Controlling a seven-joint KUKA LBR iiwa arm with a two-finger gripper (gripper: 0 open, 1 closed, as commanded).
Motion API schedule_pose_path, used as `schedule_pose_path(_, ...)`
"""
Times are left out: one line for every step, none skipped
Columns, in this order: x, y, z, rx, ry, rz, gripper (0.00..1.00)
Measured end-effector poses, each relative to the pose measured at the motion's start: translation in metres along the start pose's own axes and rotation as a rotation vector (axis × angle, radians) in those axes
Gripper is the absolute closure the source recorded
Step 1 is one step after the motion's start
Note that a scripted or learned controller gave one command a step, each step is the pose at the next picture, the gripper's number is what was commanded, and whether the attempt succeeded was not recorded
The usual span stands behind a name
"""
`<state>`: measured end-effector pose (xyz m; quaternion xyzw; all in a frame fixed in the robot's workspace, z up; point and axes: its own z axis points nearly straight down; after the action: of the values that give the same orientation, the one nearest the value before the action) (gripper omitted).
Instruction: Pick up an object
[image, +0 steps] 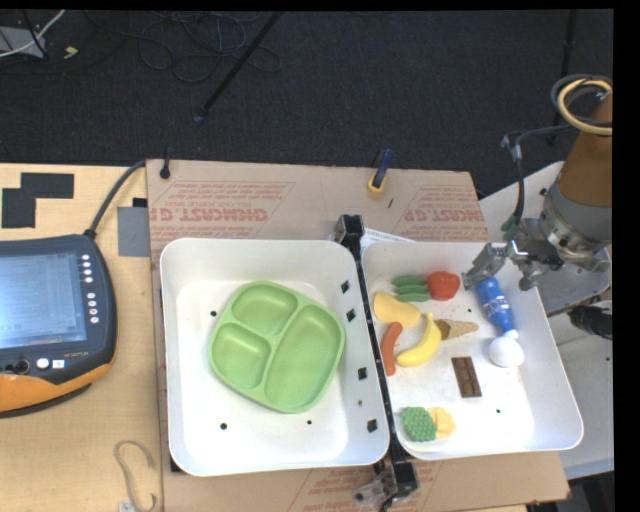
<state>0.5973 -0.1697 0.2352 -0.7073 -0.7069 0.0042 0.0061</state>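
Note:
My gripper (507, 268) hangs over the far right part of the right bin (560, 420), its two fingers spread apart. A blue bottle (495, 305) with a white round cap (506, 352) lies on the bin floor, its upper end right below the gap between the fingers. Nothing is clamped between them. Left of the bottle lie a red tomato (444, 285), a green pod (409, 287), a banana (422, 345), a yellow piece (393, 309), an orange stick (389, 349) and a small cone (458, 327).
A brown bar (466, 376) and a green-and-yellow corn piece (427, 423) lie near the right bin's front. The left bin (190, 420) holds a green divided plate (278, 345). A tablet (45, 310) sits at the bench's far left.

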Motion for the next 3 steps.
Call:
schedule_pose_path(0.0, 0.002, -0.008, -0.014, -0.003, -0.002, 0.0)
schedule_pose_path(-0.002, 0.002, 0.036, -0.009, -0.002, -0.003, 0.0)
schedule_pose_path(-0.003, -0.008, 0.091, -0.008, -0.001, -0.002, 0.0)
